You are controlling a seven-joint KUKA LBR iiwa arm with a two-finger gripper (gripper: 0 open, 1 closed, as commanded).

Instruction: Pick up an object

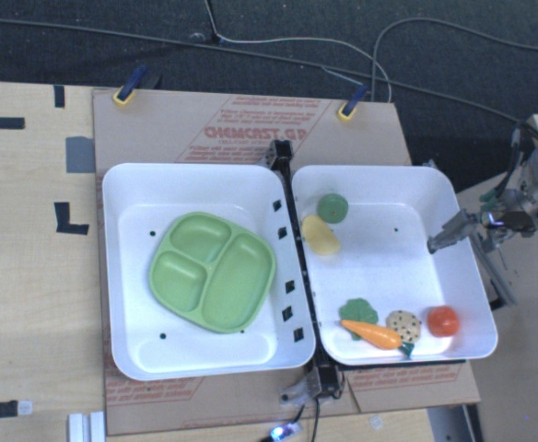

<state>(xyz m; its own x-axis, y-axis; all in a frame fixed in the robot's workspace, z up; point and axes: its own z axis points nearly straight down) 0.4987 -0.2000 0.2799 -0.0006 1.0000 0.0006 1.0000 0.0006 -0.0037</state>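
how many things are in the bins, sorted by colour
Green: 3, the divided plate in the left bin, plus the round green piece and the broccoli-like piece in the right bin
Yellow: 1, the pale yellow piece
Orange: 1, the carrot
Red: 1, the tomato
Beige speckled: 1, the cookie-like piece
Total: 7

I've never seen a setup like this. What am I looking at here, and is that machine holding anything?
One camera looks down at a slant on a bench with two shallow white bins. The left bin holds a green divided plate. The right bin holds toy food: a green ball-like piece, a pale yellow piece, a broccoli, a carrot, a speckled cookie and a red tomato. The metal part at the right edge is the robot arm's gripper, reaching over the right bin's rim. Nothing is visible in it.
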